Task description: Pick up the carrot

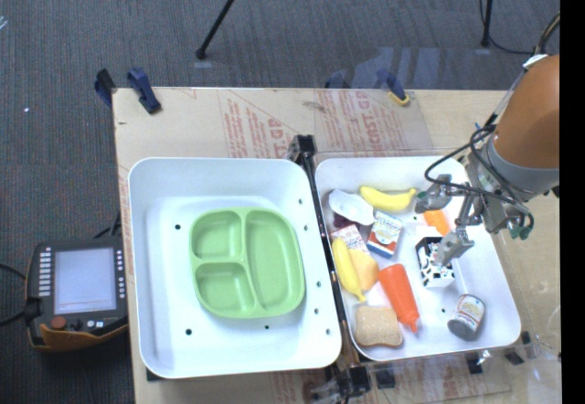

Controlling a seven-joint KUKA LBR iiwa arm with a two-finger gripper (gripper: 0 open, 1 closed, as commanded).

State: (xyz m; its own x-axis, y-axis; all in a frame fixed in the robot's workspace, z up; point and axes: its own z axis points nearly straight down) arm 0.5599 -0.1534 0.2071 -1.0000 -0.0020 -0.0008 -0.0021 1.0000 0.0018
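One orange plastic carrot (399,294), lying in the right shallow white bin (498,276), lower middle, thick end up-left, tip pointing down-right. Untouched by me. Its lower end sits just beside one tan slice of toy bread (377,327), which lies at the bin's bottom edge.

My claw (446,227) hangs over the same bin, up and right of the carrot, well apart from it. Two grey fingers (451,245) spread, nothing between them. One small orange block (436,220) lies under the claw, between the fingers as seen from above; can't tell if I touch it. One black-and-white carton (435,271) sits just below my lower finger.

Rest of right bin, counted:
- two yellow bananas: one curved banana (388,199) at the top, one larger yellow banana (351,266) left of the carrot
- one white crumpled wrapper (350,207) beside the top banana
- one small white carton with blue and orange print (385,235), centre
- one small dark red box (347,235), partly hidden by the larger banana
- one small grey tin can (466,315), lower right corner

Left shallow white bin (155,210): one light green plastic plate with three compartments (247,262).

One handheld control pendant with a screen (78,291) lies on the floor left of the bench.
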